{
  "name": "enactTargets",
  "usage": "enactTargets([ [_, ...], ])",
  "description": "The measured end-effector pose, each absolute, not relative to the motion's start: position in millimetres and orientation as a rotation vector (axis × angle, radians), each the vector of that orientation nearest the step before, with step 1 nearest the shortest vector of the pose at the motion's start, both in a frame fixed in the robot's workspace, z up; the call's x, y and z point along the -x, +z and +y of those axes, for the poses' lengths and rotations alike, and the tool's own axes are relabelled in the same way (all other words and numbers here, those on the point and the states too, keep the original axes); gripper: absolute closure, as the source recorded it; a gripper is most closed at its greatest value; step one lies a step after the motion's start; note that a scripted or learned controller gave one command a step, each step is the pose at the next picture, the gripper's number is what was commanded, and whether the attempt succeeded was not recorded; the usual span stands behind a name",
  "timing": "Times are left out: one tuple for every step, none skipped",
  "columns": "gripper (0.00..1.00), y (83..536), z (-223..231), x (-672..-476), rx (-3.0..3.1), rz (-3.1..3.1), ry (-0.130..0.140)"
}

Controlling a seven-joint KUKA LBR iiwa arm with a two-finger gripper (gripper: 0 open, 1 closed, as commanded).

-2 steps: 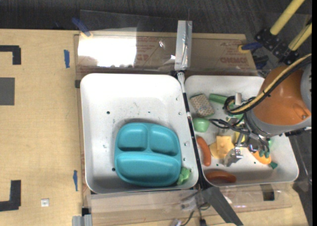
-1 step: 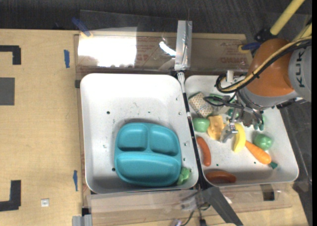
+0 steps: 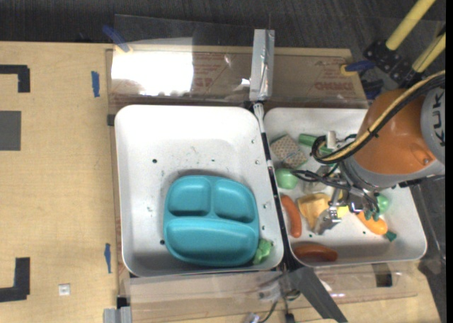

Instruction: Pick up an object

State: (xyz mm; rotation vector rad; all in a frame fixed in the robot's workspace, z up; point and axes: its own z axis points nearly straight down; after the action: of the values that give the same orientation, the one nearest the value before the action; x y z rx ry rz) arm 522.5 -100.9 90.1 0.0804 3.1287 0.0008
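My gripper [image 3: 328,221] hangs low in the right bin [image 3: 410,244], its tips right beside a pale yellow piece [image 3: 310,207] of play food. To its left lies an orange sausage-shaped piece [image 3: 291,216]. A red-brown sausage [image 3: 315,251] rests near the bin's front wall. An orange carrot [image 3: 375,225] with a green end lies just right of the gripper. Further back are a green piece [image 3: 285,177], a speckled brown waffle-like piece [image 3: 287,148] and another green item [image 3: 309,140]. The arm's orange band [image 3: 396,137] covers the bin's right part.
The left bin [image 3: 141,137] holds a teal divided tray [image 3: 211,220] near its front, with a small green object [image 3: 264,247] wedged at the tray's right corner. A taped divider [image 3: 262,66] stands behind the bins. Yellow poles [image 3: 417,6] rise at upper right.
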Motion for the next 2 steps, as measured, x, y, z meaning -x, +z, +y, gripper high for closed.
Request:
enactTargets([
  [0.00, 89, -93, -612.2, 0.042, 3.127, -0.002],
  [0.00, 90, -112, -539.0, 0.127, 3.127, -0.002],
])
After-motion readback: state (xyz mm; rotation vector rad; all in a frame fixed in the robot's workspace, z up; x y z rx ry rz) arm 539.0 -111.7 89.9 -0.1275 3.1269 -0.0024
